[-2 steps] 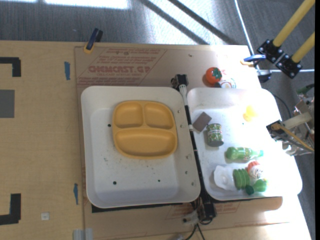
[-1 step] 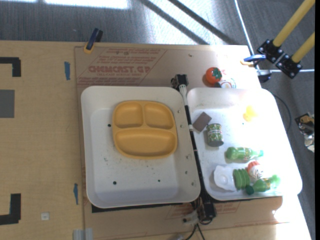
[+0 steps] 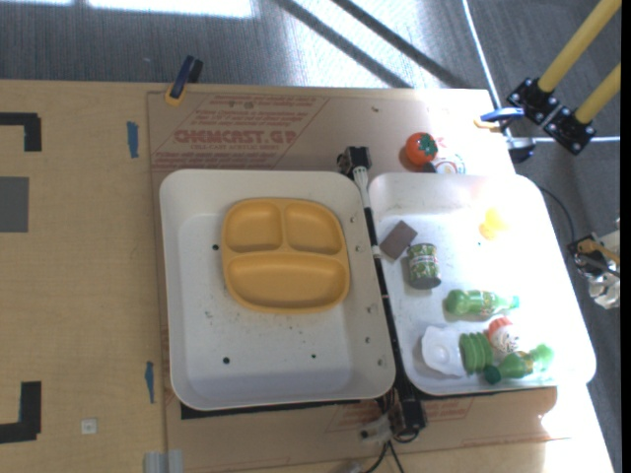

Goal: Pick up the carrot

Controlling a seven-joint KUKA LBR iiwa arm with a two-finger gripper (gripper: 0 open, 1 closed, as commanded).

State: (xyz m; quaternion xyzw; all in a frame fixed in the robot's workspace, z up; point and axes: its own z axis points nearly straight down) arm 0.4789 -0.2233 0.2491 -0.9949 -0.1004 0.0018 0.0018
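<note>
Metal gripper: wide or narrow, I cannot tell. My guess for the carrot (image 3: 502,333) is the small orange-red piece low in the right bin (image 3: 552,264). It is squeezed among green toys (image 3: 476,352) and a white lump (image 3: 441,351), so grabbing it alone looks hard. A yellow plate (image 3: 285,254) sits in the left bin (image 3: 187,294).

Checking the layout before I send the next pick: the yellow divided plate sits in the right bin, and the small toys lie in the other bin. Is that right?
Not quite. The camera view shows the yellow divided plate sitting in the left bin, not the right one. The small toys, among them a green can and a green bottle, lie in the other bin, the right bin, as you said.
</note>
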